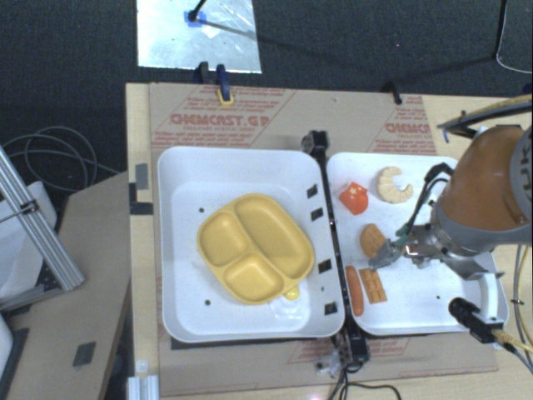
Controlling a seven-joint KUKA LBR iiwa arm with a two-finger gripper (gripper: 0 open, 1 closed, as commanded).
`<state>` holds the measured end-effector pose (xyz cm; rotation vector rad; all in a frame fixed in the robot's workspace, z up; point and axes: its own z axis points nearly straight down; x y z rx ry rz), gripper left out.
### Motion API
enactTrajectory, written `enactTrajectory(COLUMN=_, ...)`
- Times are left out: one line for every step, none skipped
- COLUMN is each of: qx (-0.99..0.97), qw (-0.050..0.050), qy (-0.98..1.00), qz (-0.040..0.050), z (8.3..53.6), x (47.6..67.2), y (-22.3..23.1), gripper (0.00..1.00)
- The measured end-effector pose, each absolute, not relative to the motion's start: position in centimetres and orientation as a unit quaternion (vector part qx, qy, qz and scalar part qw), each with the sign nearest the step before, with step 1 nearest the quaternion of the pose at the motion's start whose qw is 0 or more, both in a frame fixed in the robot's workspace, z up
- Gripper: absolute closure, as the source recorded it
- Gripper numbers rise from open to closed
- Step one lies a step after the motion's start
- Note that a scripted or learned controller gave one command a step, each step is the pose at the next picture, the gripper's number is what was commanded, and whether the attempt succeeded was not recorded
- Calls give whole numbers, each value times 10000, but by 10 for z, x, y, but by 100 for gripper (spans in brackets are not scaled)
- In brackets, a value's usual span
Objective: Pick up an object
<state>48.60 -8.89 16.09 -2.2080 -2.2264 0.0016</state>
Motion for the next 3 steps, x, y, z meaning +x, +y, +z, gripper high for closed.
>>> enactTrajectory(qx=-7083, qw=-39, qy=-7059, qz=3, z=83, x=487, y=-93, gripper=0)
enactTrajectory(qx=-7071, qw=-29, qy=-7071, qz=-8, z=95, x=488, y=-92, gripper=100)
enactTrajectory(qx=-7021, qw=-41, qy=-7120, qz=-57, z=190, x=543, y=-14, gripper=100)
